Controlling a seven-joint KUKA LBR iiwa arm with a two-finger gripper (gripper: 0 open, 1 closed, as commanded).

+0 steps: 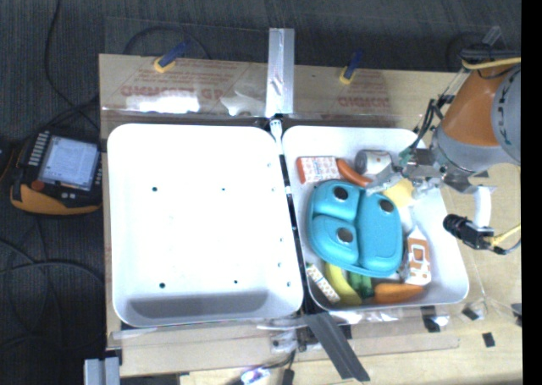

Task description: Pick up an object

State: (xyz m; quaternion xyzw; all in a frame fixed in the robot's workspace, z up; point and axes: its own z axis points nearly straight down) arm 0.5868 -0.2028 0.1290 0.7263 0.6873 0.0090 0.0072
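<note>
White plastic, near edge: the front wall of the left bin [203,311] lies in shadow; its floor is bare apart from a few small dark specks, so the widest open room is here.
Front of right bin: along the near wall of the right bin [453,286] lie an orange carrot [398,292], a yellow banana [339,283] and something green between them, all partly under the blue piece.
Blue holder: a big light-blue moulded piece [360,229] with two round holes covers the middle of the right bin and hides much of what lies beneath it.
Tight edges: a small orange-and-white carton [417,261] sits wedged between the blue piece and the right wall; little free floor shows in this bin.
Far end of right bin: a red-and-white packet [316,168] lies against the divider side, with an orange piece [352,173] just beside it and a grey can-like thing [371,160] near the back wall.
Gripper: the gripper [406,170] hangs over the far right part of the right bin, near a yellow object [398,194]; I cannot tell how wide it is set, nor whether anything sits in it.
Arm: the grey arm with its orange band [470,117] comes in from the right and is cut off at the frame edge.
Beyond the bins: clear sheet [195,87] over the bench's far strip, clipped at two spots; a handheld screen unit [59,172] lies on the dark floor at left.
</note>
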